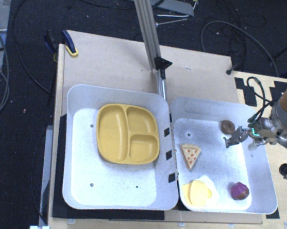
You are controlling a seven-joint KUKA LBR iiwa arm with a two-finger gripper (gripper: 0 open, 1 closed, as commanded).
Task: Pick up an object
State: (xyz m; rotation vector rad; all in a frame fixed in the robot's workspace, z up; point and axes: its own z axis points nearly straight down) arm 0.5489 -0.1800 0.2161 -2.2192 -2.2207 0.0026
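Looking down on my two white bins, I see the gripper (244, 138) hovering at three o'clock over the right bin (261, 167); I cannot tell its state. Beneath lie a brown disc (228, 127), a pizza slice (190, 156), a fried egg (199, 192) and a purple object (239, 190). A yellow divided plate (128, 134) sits in the left bin (73, 180).

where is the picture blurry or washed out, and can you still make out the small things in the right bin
Camera view: even light, soft shadows; the white right bin looks slightly washed out. The pizza slice, purple piece and brown piece read clearly; the yellow piece blends into glare. The gripper is small and soft, its detail lost.
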